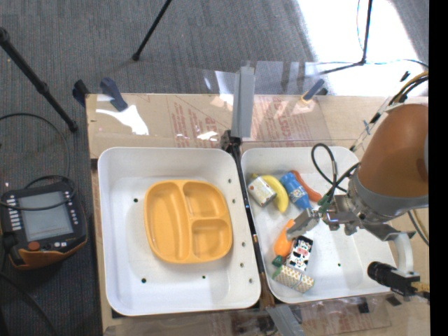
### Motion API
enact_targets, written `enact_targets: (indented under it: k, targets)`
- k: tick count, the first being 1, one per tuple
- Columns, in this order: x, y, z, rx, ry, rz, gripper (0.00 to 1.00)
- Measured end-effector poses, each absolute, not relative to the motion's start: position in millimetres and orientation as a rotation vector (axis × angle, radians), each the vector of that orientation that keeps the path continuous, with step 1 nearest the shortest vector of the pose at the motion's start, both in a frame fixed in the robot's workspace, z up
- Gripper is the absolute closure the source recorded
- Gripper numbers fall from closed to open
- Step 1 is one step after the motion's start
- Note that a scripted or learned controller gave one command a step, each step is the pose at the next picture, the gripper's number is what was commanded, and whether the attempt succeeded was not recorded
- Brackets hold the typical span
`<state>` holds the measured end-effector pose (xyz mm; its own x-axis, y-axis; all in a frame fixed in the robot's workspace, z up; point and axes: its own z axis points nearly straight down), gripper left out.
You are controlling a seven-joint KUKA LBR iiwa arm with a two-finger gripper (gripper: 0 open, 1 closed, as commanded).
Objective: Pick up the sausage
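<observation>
The sausage [309, 186] is seen lying flat just right of the bottle [295, 192], touching it. It was probably left loose there among the other toys so that it could be picked out. The gripper [302, 224] is hung just below the bottle, low over the bin [336, 292], apparently lowered for a grasp. Whether it is open or closed cannot be told, and nothing is seen held. The sausage is thus found just above the gripper, slightly right, apart from it. A carrot [283, 242] is nearer the gripper and could be taken by mistake.
</observation>
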<state>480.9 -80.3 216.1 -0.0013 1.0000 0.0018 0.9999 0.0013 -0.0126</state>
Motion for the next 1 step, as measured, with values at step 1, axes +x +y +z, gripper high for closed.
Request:
enact_targets:
  k: [1]
  targets:
    - [570.3, -145.6, 230.6, -2.153, -2.279, 0.007, 0.0]
